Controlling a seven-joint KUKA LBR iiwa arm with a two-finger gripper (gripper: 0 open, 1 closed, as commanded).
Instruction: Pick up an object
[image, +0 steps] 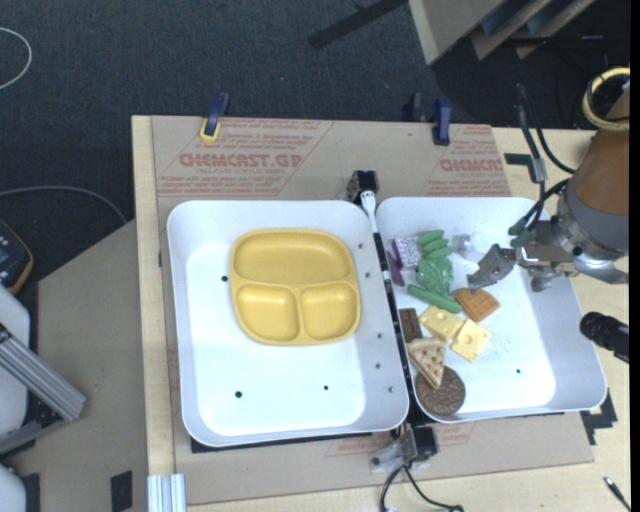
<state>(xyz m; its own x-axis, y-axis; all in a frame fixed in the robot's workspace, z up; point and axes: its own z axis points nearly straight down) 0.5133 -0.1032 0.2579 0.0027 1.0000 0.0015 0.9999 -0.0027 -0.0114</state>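
The right bin (540, 375) holds a cluster of toy food along its left side. There are green bean pods (433, 265), a purple piece (407, 254), an orange cracker (477, 303), yellow cheese cubes (455, 331), a pizza wedge (428, 358), a brown cookie (443, 393) and a dark chocolate bar (409, 322). My gripper (514, 276) hovers over the upper middle of this bin, just right of the beans and above the cracker. Its fingers (489, 270) look spread open with nothing between them.
The left bin (200, 380) carries a yellow three-compartment plate (295, 283) in its upper middle. The grey-and-orange arm comes in from the right over the right bin's far rim. The right half of the right bin's floor is bare white.
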